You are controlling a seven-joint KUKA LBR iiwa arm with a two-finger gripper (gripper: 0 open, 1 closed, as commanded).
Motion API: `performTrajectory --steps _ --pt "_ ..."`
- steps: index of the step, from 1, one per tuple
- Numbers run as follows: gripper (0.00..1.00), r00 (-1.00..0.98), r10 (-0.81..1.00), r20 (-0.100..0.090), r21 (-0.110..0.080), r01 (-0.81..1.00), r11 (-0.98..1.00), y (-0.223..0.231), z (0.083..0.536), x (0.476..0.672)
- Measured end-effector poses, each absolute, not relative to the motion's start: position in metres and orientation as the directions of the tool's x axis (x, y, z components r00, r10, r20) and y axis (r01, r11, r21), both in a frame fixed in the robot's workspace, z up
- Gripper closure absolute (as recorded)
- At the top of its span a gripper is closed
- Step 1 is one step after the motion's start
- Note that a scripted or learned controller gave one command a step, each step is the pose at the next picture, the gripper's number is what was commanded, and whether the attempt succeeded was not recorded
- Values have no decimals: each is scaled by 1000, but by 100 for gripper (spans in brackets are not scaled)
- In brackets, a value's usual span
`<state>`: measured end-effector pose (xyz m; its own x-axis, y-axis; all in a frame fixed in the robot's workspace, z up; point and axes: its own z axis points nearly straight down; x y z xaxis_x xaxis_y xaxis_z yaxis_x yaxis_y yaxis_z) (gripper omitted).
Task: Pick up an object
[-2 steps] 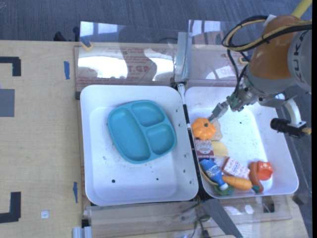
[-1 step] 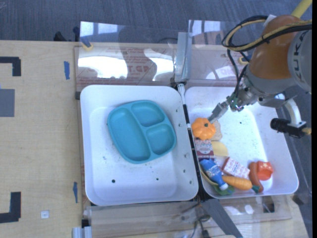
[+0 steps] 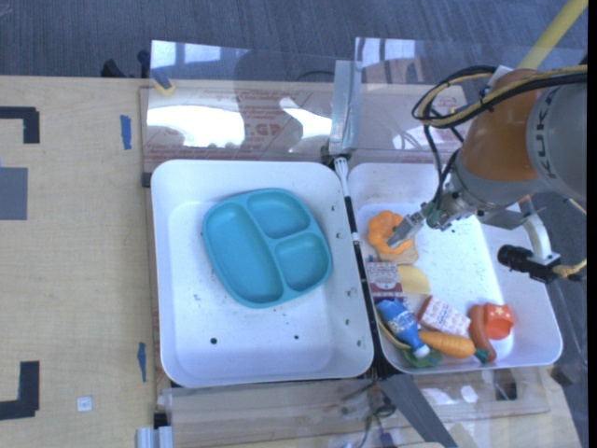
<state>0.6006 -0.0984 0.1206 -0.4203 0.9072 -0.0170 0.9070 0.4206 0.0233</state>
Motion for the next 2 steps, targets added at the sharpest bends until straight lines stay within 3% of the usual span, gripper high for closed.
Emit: performTrajectory --steps 1,2 --pt "0 -500 866 -13 17 866 500 -98 92 631" --pt "100 -501 865 -16 20 865 501 -98 103 632"
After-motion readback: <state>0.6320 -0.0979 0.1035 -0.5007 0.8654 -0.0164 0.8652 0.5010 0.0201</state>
